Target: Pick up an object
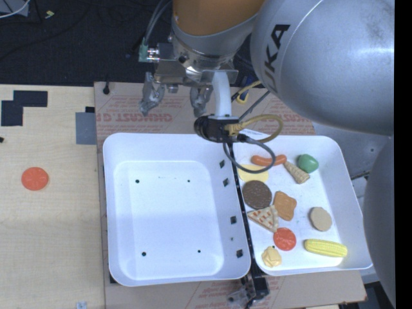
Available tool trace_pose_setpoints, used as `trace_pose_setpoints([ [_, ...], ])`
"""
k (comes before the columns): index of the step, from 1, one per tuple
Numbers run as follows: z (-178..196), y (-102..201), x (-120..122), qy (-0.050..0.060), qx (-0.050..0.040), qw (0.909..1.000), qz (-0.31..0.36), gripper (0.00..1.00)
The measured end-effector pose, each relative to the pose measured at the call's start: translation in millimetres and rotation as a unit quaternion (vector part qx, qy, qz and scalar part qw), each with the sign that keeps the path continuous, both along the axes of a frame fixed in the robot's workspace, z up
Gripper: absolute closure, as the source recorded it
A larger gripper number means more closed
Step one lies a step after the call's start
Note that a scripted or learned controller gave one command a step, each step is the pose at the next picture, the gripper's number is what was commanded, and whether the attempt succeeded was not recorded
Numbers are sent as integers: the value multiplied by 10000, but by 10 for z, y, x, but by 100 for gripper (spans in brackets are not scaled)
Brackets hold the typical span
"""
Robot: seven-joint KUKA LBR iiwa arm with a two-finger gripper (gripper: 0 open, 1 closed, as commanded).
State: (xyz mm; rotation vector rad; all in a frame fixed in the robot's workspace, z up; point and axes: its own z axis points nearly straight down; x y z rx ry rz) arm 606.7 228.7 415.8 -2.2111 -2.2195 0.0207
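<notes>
My gripper (177,100) hangs above the far edge of the left bin (122,166), over the cardboard behind it. Its two fingers (152,99) stand apart with nothing between them. The right bin (344,172) holds several toy foods: a brown round cookie (257,194), a red tomato (284,239), a yellow corn cob (325,248), a green piece (308,163), an orange sausage (268,160), a pizza slice (262,218), a toast piece (284,205), a beige round piece (320,219) and an ice cream cone (297,172).
The grey arm (322,50) fills the upper right and overhangs the right bin's far edge. A black cable loop (222,131) hangs by the divide between the bins. An orange disc (35,178) lies on the wooden bench at the left.
</notes>
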Motion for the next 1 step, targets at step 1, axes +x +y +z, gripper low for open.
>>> trace_pose_setpoints([
  [1, 1299, -543, -324, -115, 28, 9999, -36, 0],
])
